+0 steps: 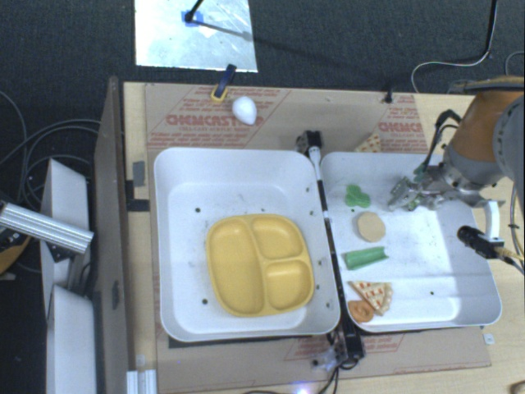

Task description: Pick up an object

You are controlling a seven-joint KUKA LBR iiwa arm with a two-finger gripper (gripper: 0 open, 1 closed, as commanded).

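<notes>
Hovering low in right bin (459,302), gripper (404,195) sits near green piece (356,195); finger state: cannot tell. Nothing lifted; cookie (371,226), pizza (372,292) untouched. Pick pending.

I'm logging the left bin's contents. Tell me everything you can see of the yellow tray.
The yellow tray is a rounded-corner divided plate, plastic by its look, with three compartments: one large on its left, two smaller on its right. It lies flat, slightly rotated, on the floor of the left white bin, toward the front. Nothing rests in it, and nothing else touches it.
</notes>
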